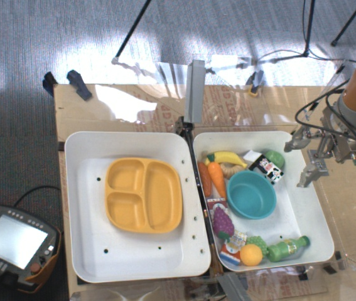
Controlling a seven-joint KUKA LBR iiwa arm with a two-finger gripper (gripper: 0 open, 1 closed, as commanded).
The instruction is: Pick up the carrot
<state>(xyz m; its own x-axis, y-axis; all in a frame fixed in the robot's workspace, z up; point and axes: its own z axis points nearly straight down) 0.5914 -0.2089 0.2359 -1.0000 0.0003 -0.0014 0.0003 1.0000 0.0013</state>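
The carrot (216,179) is seen well to the left of the jaws (312,162), across the teal bowl (251,194), in the right bin (319,215). Its long axis runs toward and away from the camera, slightly slanted. Whether the jaws are wide or narrow cannot be told.

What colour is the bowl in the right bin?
The bowl is teal blue, clearest in the camera view.

Carrot (216,178) beside teal bowl (251,195); pincer (311,162) apart.
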